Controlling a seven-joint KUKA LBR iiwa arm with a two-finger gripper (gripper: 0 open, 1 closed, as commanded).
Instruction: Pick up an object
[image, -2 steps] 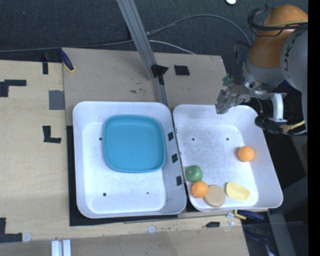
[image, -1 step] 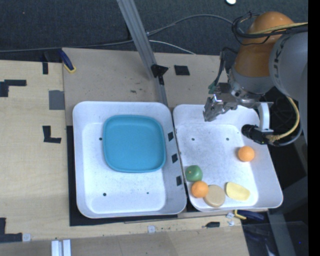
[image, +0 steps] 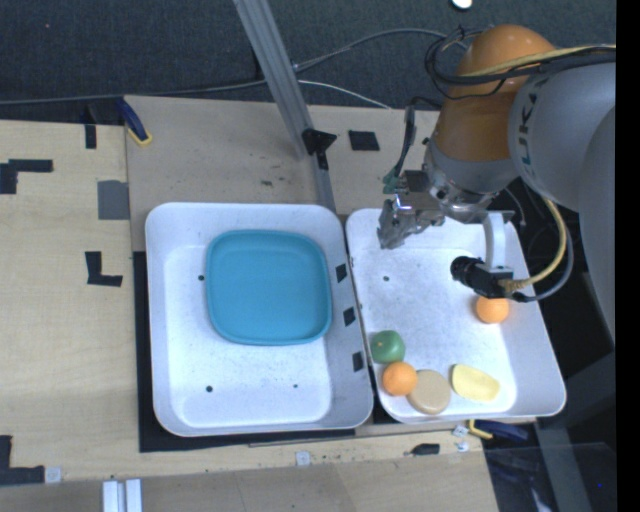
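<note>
The near rim of the left bin (image: 250, 425) is met first at the front of the bench, and the bin is seen to be the largest container here; a blue square plate (image: 268, 287) is laid flat inside it, toward its far half. Just beside it, touching along the middle divide, the right bin (image: 530, 395) is found; its floor is speckled. Above that bin's far left corner the grey arm (image: 560, 110) with its orange band is brought in from the right, and the gripper (image: 393, 232) is held low over the bin floor; nothing is seen between its fingers, and how far they are parted cannot be told from this slant. Down at the near edge of the right bin a cluster is gathered: a yellow piece (image: 475, 382) at the right, a tan round piece (image: 431, 392) just beside it, an orange ball (image: 399, 378) touching that, a green ball (image: 387, 346) behind it; a second orange ball (image: 491, 310) is set apart, by the right wall, well clear of the gripper.
</note>
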